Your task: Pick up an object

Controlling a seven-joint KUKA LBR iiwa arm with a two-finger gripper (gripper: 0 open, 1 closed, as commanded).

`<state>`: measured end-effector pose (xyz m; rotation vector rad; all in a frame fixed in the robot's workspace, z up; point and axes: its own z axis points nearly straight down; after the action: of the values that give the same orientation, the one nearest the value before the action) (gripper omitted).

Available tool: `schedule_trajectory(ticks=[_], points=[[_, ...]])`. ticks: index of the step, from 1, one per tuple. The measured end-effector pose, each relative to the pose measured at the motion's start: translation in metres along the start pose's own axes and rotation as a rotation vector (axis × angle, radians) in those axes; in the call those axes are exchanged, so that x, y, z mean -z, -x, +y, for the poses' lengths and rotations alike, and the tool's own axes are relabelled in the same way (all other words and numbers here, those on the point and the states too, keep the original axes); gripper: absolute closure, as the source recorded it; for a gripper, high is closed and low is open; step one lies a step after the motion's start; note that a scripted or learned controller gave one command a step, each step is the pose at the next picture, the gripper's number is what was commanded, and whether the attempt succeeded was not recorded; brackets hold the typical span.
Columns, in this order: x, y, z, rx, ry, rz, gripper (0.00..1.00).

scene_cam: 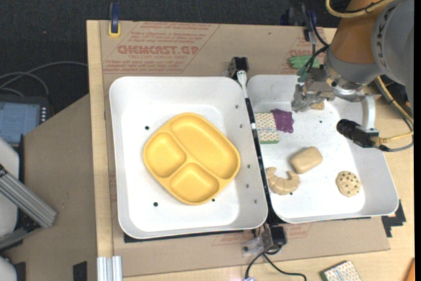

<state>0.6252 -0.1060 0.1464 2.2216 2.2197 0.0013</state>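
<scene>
Beneath the pincer (309,99), at the far end of the right bin (375,204), whether its fingers stood open or closed could not be told. Just beside it, toward the divider: one purple piece (283,120), touching a green-and-cream block (266,127). Nearer the camera from the pincer: one tan bread roll (306,159), one croissant (283,182), one cookie (347,183). Well apart, in the left bin (125,161): one yellow divided plate (191,158). Both bins sat on the bench (158,49).
</scene>
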Motion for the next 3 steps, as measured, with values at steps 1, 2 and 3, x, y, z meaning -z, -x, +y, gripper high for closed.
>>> schedule_trajectory(ticks=[1,2,3], points=[[-0.003,0.000,0.000,0.001,-0.002,0.000,0.00],[-0.061,-0.010,-0.003,0.000,0.001,0.002,0.00],[-0.046,-0.010,0.000,0.001,0.010,0.000,1.00]])
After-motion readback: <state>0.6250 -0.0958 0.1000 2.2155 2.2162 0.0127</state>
